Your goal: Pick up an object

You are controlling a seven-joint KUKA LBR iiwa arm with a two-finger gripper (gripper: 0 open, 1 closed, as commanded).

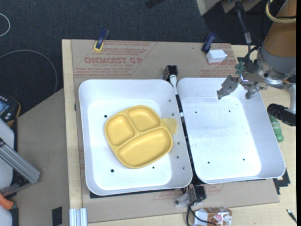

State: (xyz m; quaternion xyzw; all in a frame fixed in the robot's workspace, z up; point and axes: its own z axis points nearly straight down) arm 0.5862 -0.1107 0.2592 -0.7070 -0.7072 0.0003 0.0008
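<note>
A yellow divided plate (138, 136) lay flat in the left bin (89, 126), slightly left of the frame's centre, its three compartments facing up and turned at an angle to the bin's walls. A smaller pale yellow piece (171, 125) peeked out from under the plate's right edge, near the wall shared with the right bin (263, 140). The grey arm, with its orange band (281, 41) at the upper right of the frame, reached in over the right bin's upper right corner. Its gripper (237, 87) hung above the upper part of that bin, well apart from the plate, with the jaws spread apart and nothing between them; one dark finger (225, 87) pointed toward the lower left. Both bins sat side by side on a brown cardboard sheet (141, 55) with red printing that covered the tabletop. A blue and yellow clamp (100, 40) pinned the sheet at its upper left edge, and a small white block (216, 56) rested near the upper right. A green object (276, 128) lay just outside the right bin's right wall, partly hidden by a black part of the rig.
</note>
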